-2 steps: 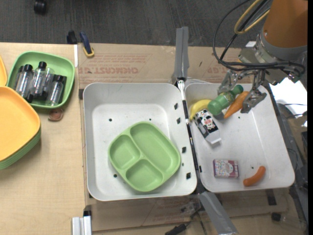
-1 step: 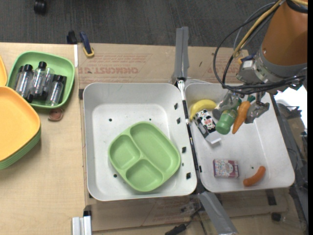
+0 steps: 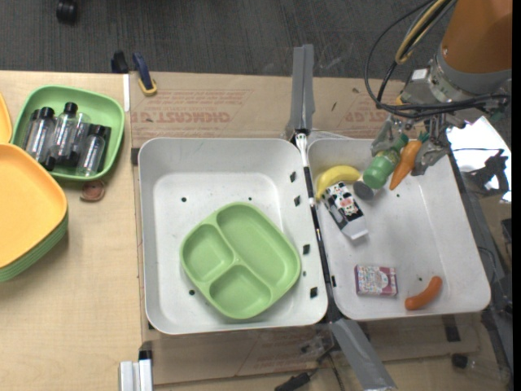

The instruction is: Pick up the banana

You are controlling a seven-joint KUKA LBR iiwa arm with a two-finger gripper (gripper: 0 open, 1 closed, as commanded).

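- Nearest in the right bin (image 3: 456,243) lies an orange sausage-shaped thing (image 3: 423,293), close to the near right corner; just left of it sits a small pink packet (image 3: 375,281), flat on the floor of the bin.
- In the left bin (image 3: 163,218) a green tray (image 3: 239,259) with three compartments lies toward the near side, turned at a slant.
- Further back in the right bin, by its left wall, a black-and-white carton (image 3: 345,208) lies on its side, one end touching the banana (image 3: 336,175).
- The banana sits in the far left part of the right bin — curved, yellow, lying flat, with the carton just near of it and a green bottle (image 3: 378,169) just to its right.
- The gripper (image 3: 415,149) hangs over the far part of the right bin, right of the banana and apart from it; a carrot (image 3: 404,163) shows among its fingers, but whether they clasp it I cannot tell.
- On the bench (image 3: 98,300) to the left, a stack of orange plates (image 3: 24,210) lies at the edge; beyond it a green dish (image 3: 106,108) holds dark-capped vials (image 3: 65,137).
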